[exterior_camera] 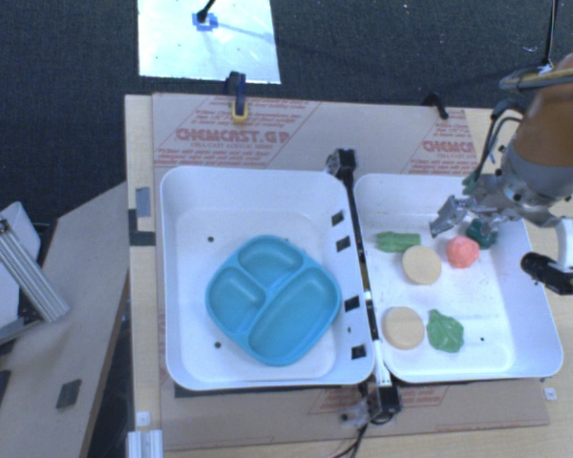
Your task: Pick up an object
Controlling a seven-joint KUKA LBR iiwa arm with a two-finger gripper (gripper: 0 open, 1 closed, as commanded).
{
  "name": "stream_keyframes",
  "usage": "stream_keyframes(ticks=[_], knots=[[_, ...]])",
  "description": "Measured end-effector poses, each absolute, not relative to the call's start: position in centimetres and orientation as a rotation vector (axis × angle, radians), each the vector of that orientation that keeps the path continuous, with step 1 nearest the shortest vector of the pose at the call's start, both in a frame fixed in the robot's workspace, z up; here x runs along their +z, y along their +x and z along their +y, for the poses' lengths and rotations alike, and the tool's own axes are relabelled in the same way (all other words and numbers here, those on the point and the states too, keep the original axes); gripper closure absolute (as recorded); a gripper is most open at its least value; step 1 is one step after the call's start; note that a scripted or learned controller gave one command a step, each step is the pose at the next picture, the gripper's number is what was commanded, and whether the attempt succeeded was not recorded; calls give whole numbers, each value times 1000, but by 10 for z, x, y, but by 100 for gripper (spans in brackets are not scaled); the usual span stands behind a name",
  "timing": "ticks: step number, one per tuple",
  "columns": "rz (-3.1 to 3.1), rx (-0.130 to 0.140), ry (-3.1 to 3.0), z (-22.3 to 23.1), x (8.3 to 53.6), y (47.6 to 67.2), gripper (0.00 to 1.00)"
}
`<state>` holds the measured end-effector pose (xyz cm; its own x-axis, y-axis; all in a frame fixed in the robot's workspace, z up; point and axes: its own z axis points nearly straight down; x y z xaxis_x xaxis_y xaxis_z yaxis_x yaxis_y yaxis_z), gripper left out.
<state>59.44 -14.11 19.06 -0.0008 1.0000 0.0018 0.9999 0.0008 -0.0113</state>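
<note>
You will find the two-finger gripper [466,219] at right of frame, finger state indeterminate, above the round red-pink toy [463,252]; nothing lifted yet.

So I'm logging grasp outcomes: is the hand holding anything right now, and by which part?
Cannot be told: the hand hovers by the red piece, nothing visibly gripped.

red "CHEMCAST GP" print on the brown sheet [267,122] behind the bins, repeated partly at right
</note>
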Motion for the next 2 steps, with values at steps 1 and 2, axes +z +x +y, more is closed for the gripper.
stream_keyframes(ticks=[1,2], knots=[[-2226,-1,-2218,-141,198,597,0],[-2223,1,-2220,-151,146,599,0]])
